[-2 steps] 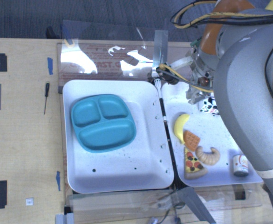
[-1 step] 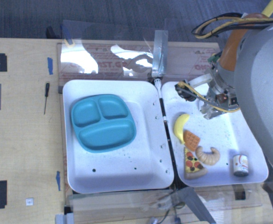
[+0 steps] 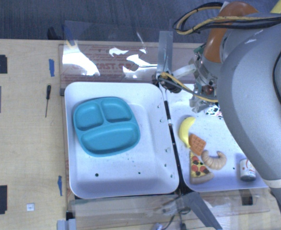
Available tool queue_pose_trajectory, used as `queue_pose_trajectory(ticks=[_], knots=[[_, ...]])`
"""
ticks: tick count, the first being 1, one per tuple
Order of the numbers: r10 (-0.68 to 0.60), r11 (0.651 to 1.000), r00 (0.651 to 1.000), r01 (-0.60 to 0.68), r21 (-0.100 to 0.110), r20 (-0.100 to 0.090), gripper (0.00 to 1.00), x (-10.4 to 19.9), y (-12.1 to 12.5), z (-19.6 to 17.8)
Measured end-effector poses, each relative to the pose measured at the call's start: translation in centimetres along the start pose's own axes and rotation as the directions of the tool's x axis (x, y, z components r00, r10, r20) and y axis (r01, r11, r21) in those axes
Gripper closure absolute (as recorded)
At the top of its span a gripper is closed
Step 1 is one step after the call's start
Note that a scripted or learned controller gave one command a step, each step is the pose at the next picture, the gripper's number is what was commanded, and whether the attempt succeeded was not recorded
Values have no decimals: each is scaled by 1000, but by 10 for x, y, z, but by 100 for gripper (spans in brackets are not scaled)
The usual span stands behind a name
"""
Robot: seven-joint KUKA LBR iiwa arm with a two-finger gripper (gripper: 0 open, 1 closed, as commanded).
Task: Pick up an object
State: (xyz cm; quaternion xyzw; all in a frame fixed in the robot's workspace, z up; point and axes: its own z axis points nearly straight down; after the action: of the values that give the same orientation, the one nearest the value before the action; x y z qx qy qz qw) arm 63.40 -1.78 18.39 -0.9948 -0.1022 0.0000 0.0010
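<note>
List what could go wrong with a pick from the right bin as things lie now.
1. The banana, waffle, croissant and pizza slice lie touching or overlapping, so a grasp may catch two or push neighbours aside.
2. The can lies partly under the arm, hard to see from the camera.
3. The yellow cables hang near the bin divider and might snag.

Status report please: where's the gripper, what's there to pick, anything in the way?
Gripper low over right bin's far end, nothing seen held. Banana, waffle, croissant, pizza slice, can clustered nearer. Arm overhangs that bin.
</note>
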Motion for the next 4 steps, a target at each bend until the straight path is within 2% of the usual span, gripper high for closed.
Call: queue_pose_trajectory(ticks=[1,2,3,4], knots=[[4,1000,1000,-4,1,4,100,-86,-15,0],[13,1000,1000,-13,-1,5,100,-148,30,0],[-9,1000,1000,9,0,3,100,-111,-10,0],[11,1000,1000,-11,1,11,100,-131,60,90]])
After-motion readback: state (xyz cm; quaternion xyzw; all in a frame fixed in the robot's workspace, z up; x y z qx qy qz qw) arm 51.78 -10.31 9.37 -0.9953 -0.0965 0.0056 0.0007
